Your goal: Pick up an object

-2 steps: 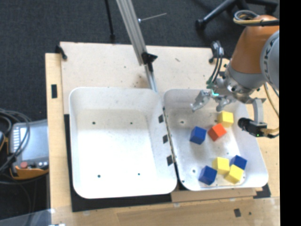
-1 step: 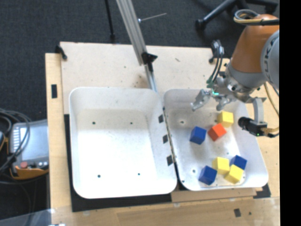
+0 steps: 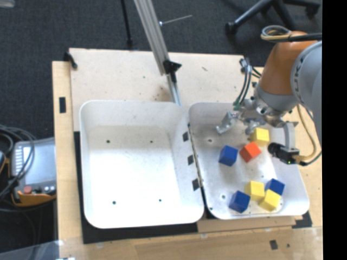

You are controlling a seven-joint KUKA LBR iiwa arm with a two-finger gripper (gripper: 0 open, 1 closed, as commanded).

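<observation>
Pincer (image 3: pixel 238 122) hangs over the right bin (image 3: pixel 209 118) with fingers spread and nothing between them, while the cubes sit below it, closest being the yellow (image 3: pixel 261 135) and orange (image 3: pixel 250 151) ones.

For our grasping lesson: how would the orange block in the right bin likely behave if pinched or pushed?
The orange block looks like a rigid, flat-faced cube, so it should slide rather than roll. It probably is light. A push may knock it into the nearby blue block.
</observation>
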